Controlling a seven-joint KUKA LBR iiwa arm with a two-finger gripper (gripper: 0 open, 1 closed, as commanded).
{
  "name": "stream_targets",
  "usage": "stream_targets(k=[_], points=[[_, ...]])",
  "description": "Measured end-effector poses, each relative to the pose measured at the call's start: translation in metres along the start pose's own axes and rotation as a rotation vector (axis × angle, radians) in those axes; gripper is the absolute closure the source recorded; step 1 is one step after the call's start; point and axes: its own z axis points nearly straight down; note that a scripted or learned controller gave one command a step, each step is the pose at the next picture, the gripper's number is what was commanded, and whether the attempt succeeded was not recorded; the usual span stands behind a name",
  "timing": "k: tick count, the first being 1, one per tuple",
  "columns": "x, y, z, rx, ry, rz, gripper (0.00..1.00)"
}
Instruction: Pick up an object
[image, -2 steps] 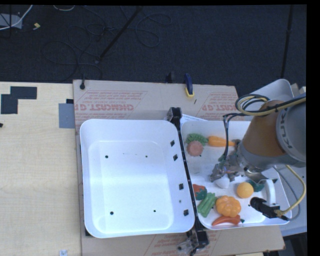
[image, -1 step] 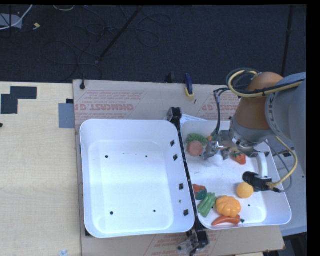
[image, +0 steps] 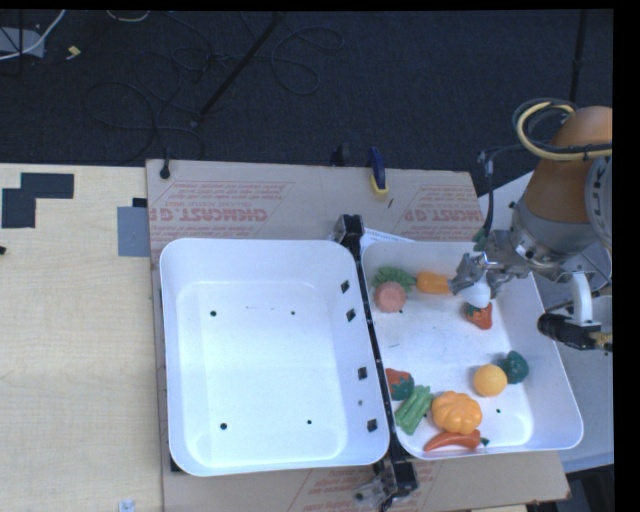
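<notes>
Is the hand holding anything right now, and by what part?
Cannot be told. The hand hangs over the right white bin, with a small white object at its tip; the grip is unclear.

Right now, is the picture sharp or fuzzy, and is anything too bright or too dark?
In the camera view the picture is a bit soft: the toy foods in the right bin look fuzzy at their edges, and the gripper is blurry too. The left bin is very bright white, almost washed out. The floor along the top is dark, so the cables there are hard to see.
</notes>
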Motion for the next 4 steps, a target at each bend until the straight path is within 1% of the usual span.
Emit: stream_targets(k=[1,2,3,4], points=[[0.044,-0.012,-0.033,0.0,0.002,-0.003,1.0],[0.071,-0.046,-0.071,0.002,0.002,-0.002,1.0],[0.052,-0.034,0.013,0.003,0.001,0.001,1.0],[0.053,-0.03,0.079,-0.001,0.001,0.001,1.0]])
